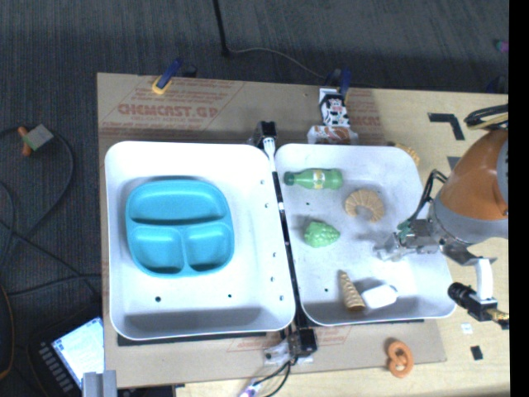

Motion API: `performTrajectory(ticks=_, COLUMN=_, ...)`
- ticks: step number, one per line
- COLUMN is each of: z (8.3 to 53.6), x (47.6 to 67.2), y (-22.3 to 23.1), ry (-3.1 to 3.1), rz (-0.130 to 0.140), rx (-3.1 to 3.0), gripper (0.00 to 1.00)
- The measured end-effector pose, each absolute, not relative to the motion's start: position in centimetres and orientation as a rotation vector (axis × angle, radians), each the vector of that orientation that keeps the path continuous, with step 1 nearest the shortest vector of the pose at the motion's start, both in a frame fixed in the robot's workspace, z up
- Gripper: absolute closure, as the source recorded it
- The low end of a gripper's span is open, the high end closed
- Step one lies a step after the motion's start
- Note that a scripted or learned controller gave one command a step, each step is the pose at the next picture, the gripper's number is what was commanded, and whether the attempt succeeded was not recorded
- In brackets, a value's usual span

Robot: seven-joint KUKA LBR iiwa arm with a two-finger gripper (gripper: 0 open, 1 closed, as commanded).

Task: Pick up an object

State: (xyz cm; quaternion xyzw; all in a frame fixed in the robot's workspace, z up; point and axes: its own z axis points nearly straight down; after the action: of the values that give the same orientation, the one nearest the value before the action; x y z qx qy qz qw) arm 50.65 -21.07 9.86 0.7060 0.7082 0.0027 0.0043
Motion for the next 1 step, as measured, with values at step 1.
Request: performTrajectory(ticks=1, z=18.21, x=52.57, y=-14.29, ry=2.223, rz=0.001, rx=2.219, gripper=1.0)
